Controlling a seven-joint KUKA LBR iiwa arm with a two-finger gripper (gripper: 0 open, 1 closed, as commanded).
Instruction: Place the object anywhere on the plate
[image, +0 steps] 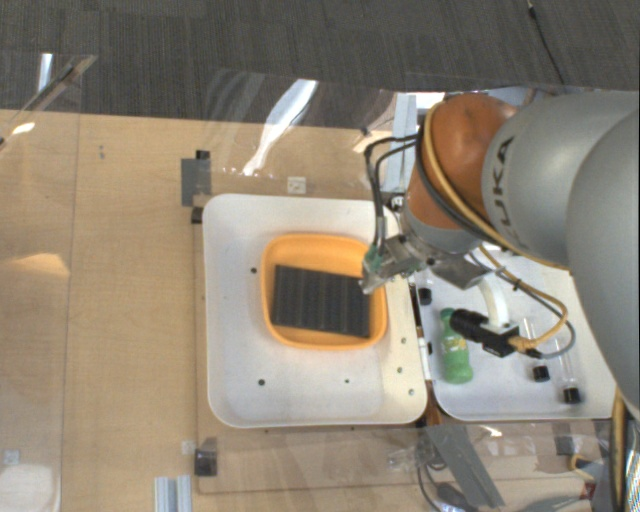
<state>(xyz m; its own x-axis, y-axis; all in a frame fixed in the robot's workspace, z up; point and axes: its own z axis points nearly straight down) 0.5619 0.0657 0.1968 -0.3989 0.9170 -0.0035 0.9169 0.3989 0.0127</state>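
An orange plate (322, 338) with a dark ribbed inside lies in the left white bin (235, 350). My gripper (376, 270) hangs over the plate's right rim, close to the wall between the two bins. A faint green tint shows at its tip, too small to identify. A green bottle-like object (456, 360) lies in the right bin (500, 400) near its left wall, below and to the right of the gripper and apart from it.
The arm's large grey and orange wrist (500, 170) covers the upper part of the right bin. Two small dark bits (541, 373) lie toward that bin's right side. Bare wooden bench (100, 300) stretches to the left.
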